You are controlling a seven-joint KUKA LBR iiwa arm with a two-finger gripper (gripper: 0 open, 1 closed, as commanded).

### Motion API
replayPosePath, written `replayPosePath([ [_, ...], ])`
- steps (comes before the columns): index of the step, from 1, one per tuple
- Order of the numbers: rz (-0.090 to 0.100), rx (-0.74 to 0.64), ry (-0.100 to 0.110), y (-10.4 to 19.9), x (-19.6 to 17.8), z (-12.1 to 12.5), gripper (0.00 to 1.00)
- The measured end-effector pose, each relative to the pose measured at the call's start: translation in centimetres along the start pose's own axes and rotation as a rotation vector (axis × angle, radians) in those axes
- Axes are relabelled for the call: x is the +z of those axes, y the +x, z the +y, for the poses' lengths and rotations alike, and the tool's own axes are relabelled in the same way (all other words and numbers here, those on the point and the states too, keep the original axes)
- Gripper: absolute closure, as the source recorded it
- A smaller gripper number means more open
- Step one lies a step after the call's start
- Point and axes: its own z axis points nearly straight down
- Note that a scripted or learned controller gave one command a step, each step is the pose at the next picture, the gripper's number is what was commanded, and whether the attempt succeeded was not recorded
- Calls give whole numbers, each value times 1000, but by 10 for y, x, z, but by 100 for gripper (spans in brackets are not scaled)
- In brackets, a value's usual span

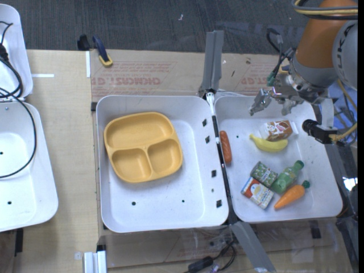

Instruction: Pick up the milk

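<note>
The milk [258,193] is a small white carton with red and orange print. It lies on its side near the front of the right bin [324,206], beside a green carton [263,173]. My gripper [270,103] hangs over the back of that bin, well behind the milk and just left of a brown snack packet [279,129]. Its fingers are open and hold nothing. The grey arm with its orange band [324,33] comes in from the upper right.
In the right bin also lie a banana [269,144], a green bottle [287,177], a carrot [290,195] and a sausage [226,147] by the left wall. The left bin [114,209] holds a yellow divided plate [143,146].
</note>
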Motion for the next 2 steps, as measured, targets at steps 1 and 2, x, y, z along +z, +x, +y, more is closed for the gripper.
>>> replayPosePath([
  [1, 0, -15, 1, -55, 28, -33, 0],
  [2, -1, -73, -2, -80, 24, -10, 0],
])
